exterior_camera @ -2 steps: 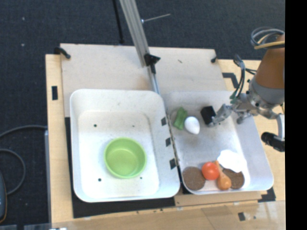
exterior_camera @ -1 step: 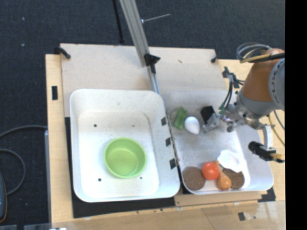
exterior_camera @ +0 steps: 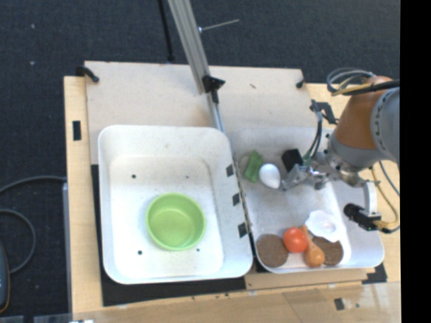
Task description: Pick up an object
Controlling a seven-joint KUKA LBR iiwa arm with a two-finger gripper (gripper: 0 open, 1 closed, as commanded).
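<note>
A pale, matt, wood-like board is seen as the surface (exterior_camera: 77, 200). Both white bins (exterior_camera: 118, 147) appear as smooth, faintly speckled plastic. The green bowl (exterior_camera: 176, 221) looks like glossy plastic, and the white egg (exterior_camera: 269, 175) is smooth and shiny. The slanted rail (exterior_camera: 190, 36) is ribbed bare metal.
</note>
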